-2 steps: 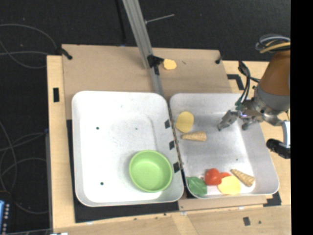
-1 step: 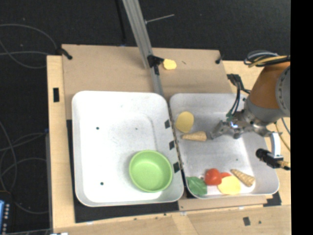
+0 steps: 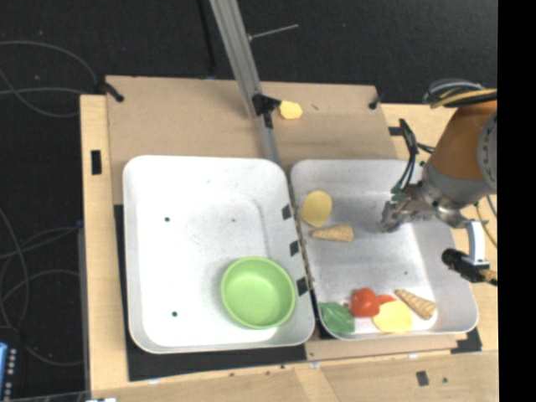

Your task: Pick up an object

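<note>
Two white bins are seen: the left bin (image 3: 167, 224) holds one green bowl (image 3: 258, 292). In the right bin (image 3: 368, 182) six items are counted: one yellow round piece (image 3: 317, 208), two cones (image 3: 333, 234) (image 3: 416, 303), one red piece (image 3: 365, 301), one green piece (image 3: 337, 316), one yellow piece (image 3: 394, 317). The gripper (image 3: 392, 216) is positioned low over the right bin's upper middle, apart from every item; finger spread cannot be told. The arm (image 3: 461, 157) is bent in from the right.

White bins (image 3: 151, 224): 2; green bowl (image 3: 258, 291): 1; cones (image 3: 333, 234): 2; yellow pieces (image 3: 316, 207): 3; red piece (image 3: 364, 301): 1; green piece (image 3: 337, 315): 1
</note>
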Action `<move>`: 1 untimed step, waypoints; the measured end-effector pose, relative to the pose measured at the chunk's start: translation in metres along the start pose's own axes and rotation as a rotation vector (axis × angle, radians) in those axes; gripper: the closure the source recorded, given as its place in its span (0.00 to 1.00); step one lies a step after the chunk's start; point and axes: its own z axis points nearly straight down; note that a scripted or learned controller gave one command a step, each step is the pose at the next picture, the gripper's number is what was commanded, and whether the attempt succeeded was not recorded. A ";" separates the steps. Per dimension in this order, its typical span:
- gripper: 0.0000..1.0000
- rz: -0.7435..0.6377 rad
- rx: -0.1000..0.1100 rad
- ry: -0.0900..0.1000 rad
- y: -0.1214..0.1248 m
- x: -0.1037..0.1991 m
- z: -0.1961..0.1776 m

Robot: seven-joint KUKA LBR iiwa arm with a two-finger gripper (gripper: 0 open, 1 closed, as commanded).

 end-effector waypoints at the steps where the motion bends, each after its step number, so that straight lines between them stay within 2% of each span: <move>1: 1.00 -0.007 -0.003 0.000 0.004 -0.002 -0.065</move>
